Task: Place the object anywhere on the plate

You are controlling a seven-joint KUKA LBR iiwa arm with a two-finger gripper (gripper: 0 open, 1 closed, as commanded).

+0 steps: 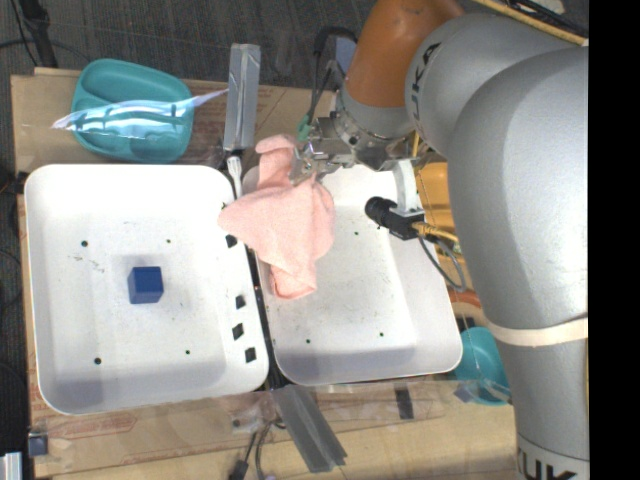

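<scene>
Pink cloth (285, 230) hangs pinched in the tool (312, 160), draped across both bins' divider; blue block (146, 284) sits left.

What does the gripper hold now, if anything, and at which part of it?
The gripper holds the pink cloth by its upper edge; the rest hangs over the right bin.

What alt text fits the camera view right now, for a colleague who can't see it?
The gripper holds a pink cloth bunched at its fingers, hanging over the far end of the divide between two white bins. A blue cube sits in the left bin; the right bin lies under the grey arm. A teal container rests beyond the left bin.
</scene>
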